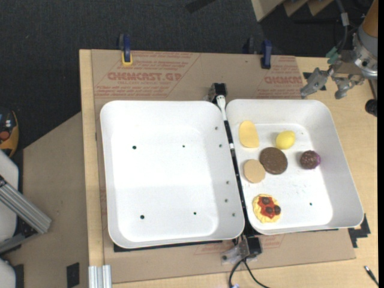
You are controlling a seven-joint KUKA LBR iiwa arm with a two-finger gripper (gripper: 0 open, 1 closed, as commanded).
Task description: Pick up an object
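Note:
The right bin (336, 179) holds several small toy foods. A pale yellow oblong piece (249, 134) lies at its upper left, with a yellow ball (285, 139) to its right. A dark brown disc (273, 160) touches a tan disc (254, 171). A purple ball (309, 159) sits further right, and a small pizza-like piece (267, 208) with red topping lies near the front. My gripper (329, 87) hangs above the bench just past the bin's far right corner, open, with nothing between its fingers.
The left bin (114, 179) stands beside the right one, joined by a black hinge strip (228, 143). Both rest on a brown board (180, 71) held by blue clamps (125, 45). Cables trail from the front edge (243, 263).

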